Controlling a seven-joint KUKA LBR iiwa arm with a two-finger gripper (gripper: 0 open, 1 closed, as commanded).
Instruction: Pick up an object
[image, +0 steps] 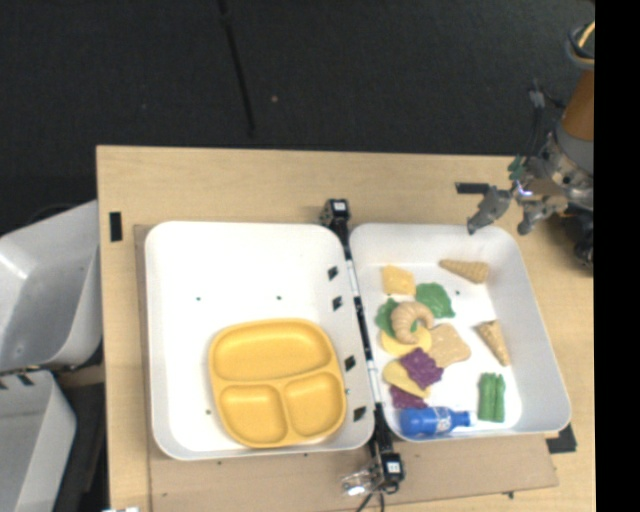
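Observation:
The right bin holds several toy foods: a tan cone, a yellow piece, a green leaf, a tan curled piece, a toast slice, a second cone, purple grapes, a green bundle and a blue bottle. My gripper hangs above the bin's far right corner, well above the toys. Its fingers stand apart with nothing between them.
The left bin carries a yellow divided tray in its near half. A black clamp sits at the far end of the seam between the bins. White furniture stands off the bench's left edge.

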